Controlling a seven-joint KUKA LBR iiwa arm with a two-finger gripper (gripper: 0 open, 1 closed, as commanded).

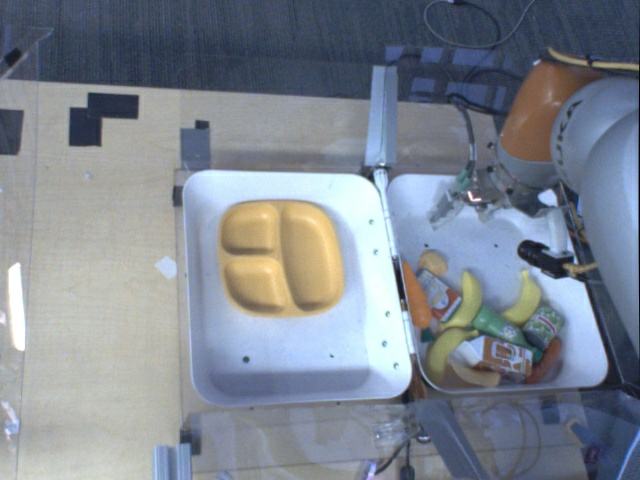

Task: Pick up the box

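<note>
The box [503, 357], an orange and white carton, lies flat near the front of the right bin [480, 236], wedged among other groceries. A yellow banana [458, 320] and a green bottle [500, 326] rest against its far side. My gripper [457, 202] hangs over the bare back part of the same bin, well behind the box and apart from it, with nothing seen in it. The grey arm with its orange band [540, 118] comes in from the upper right.
Around the box lie a second banana [525, 298], a green can [545, 324], a carrot [416, 298], a small white packet [437, 290] and a round biscuit [433, 262]. The left bin [200, 298] holds a yellow divided plate [282, 256].
</note>
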